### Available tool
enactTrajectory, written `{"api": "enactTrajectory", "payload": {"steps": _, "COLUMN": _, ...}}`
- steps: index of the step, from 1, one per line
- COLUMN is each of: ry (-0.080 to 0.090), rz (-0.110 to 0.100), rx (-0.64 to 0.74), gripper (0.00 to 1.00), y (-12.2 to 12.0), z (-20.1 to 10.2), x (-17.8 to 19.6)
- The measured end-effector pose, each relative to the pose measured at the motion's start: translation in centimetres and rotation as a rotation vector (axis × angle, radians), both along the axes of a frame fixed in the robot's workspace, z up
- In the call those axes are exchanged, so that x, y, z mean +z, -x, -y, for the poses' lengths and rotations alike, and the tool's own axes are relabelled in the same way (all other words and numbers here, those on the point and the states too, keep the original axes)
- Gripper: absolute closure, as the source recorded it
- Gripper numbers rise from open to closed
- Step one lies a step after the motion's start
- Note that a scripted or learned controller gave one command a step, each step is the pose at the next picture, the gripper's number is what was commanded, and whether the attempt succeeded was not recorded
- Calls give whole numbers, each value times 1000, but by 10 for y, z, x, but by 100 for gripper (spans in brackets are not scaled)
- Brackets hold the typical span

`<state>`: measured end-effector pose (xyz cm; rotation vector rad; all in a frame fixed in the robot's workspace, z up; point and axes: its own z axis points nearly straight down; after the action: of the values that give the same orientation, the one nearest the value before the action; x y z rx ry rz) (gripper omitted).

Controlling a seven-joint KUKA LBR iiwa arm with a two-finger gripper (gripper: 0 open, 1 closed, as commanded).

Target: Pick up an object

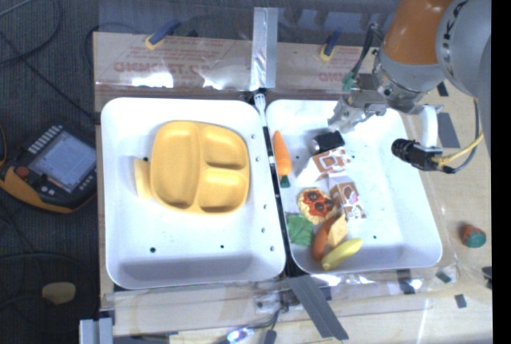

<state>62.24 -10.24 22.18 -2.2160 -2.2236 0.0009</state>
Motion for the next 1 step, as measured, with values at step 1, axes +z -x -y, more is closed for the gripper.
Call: {"api": "enactTrajectory", "payload": {"steps": 1, "ry": 0, "rz": 6, "rx": 68, "gripper": 0, "y": 13, "z": 20, "x": -113}}
